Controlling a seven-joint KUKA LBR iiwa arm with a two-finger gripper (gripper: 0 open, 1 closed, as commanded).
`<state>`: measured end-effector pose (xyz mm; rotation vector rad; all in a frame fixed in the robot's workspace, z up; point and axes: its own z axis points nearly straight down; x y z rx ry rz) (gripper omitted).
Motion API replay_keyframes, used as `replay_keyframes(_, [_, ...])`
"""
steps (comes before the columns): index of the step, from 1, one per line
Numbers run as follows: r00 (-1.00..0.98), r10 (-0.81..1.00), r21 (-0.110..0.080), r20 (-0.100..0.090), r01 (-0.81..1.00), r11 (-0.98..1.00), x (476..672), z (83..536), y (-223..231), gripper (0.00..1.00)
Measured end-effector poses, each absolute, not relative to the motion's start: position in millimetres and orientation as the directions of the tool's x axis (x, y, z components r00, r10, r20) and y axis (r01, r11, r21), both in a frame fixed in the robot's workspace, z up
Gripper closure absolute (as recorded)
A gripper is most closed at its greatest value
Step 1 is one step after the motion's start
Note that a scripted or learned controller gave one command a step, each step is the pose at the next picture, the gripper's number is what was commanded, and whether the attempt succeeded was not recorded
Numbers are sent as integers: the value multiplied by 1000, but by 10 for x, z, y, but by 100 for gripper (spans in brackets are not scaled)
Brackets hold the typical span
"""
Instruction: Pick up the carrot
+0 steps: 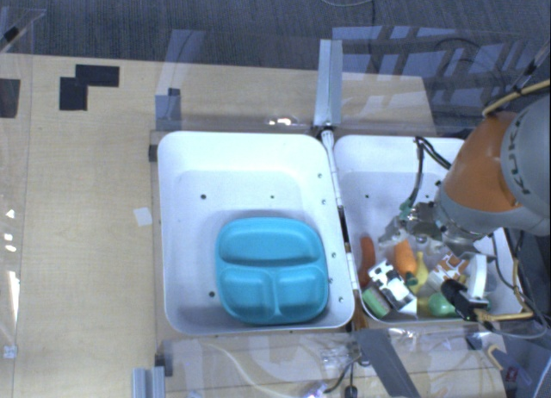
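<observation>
The carrot, a short orange piece, lies in the right bin near its front, among other toy foods. My gripper hangs just above and behind the carrot, at the end of the grey arm with the orange band that reaches in from the right. The gripper's body covers the carrot's far end. Whether anything is held is hidden.
A blue divided tray sits in the left bin. Beside the carrot lie a reddish-orange piece, a black and white item, a yellow piece and green pieces. A raised divider separates the bins.
</observation>
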<state>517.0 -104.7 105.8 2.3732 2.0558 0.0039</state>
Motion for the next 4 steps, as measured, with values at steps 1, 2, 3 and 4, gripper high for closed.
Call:
replay_keyframes(1, [501,865,11,10,865,-501,5016,899,-1260,0])
replay_keyframes(2, [456,890,2,2,890,-456,4877,1283,-1019,0])
replay_keyframes(3, [361,933,17,6,932,-361,4927,903,-1127,0])
replay_keyframes(4, [360,933,22,6,933,-360,4947,1014,-1132,100])
